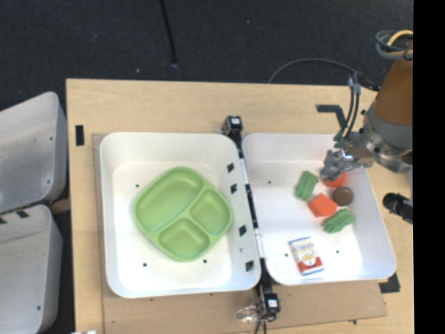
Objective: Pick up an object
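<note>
The right bin holds several small objects. A green block lies tilted near the middle, an orange block sits just below it, and a brown round piece rests to the right. A second green piece lies lower right, and a small white and red carton lies toward the front. My gripper hangs low over the bin's right side, directly over a red-orange object that it partly hides.
The left bin holds a green divided plate. A black-clipped divider runs between the bins. White chair-like shapes stand off the bench to the left. A cable loops behind the right bin.
</note>
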`<state>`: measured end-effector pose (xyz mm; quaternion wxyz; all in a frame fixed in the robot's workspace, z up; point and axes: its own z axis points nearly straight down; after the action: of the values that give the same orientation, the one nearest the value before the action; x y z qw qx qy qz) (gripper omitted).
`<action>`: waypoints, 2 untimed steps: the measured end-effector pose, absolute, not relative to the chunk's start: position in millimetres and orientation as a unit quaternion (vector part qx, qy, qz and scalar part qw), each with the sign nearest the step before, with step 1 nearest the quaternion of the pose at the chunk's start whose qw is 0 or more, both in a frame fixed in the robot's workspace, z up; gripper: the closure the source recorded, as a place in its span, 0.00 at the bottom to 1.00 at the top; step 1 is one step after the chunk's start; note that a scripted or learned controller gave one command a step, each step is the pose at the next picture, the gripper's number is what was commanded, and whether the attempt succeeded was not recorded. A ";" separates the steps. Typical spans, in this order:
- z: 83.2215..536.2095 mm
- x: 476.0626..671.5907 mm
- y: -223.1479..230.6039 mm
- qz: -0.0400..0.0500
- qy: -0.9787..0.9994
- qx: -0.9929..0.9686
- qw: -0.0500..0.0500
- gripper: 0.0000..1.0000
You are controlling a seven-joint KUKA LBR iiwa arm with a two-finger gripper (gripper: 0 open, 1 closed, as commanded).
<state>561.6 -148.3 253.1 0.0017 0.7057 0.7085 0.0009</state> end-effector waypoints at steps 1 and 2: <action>242.9 562.0 -90.7 0.001 0.710 0.705 0.000 1.00; 252.9 567.7 -38.8 0.001 0.710 0.704 0.001 1.00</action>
<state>567.7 -38.8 252.9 0.0005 0.7041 0.7101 0.0015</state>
